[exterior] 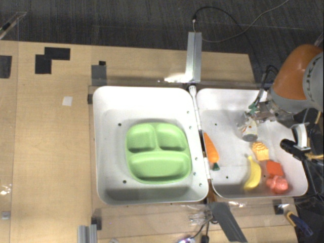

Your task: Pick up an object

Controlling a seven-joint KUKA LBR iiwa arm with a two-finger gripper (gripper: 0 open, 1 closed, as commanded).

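Two shallow white bins sit side by side on the worktop. The left bin carries a green compartment tray. The right bin carries five loose objects.

Visibility limits:
- The arm enters from the right and is cut off by the frame edge; its orange band sits above the grey wrist.
- The end effector is small and blurred against the white bin floor. Whether it is apart or together cannot be determined, and no object can be seen in it.
- The red object and the pink object at the bin's near right corner are too indistinct to identify.

Object orientation:
- The banana has its long axis running roughly from far to near, curving slightly, with the lower end towards the near bin wall.
- The carrot lies against the divider between the bins, long axis far to near, green end nearest the camera.
- The small yellow block shows no clear long axis.

Position relative to the end effector:
- The yellow block lies near the end effector, just beyond its tip on the near side.
- The banana lies further along the same direction.
- The carrot lies well to the left.
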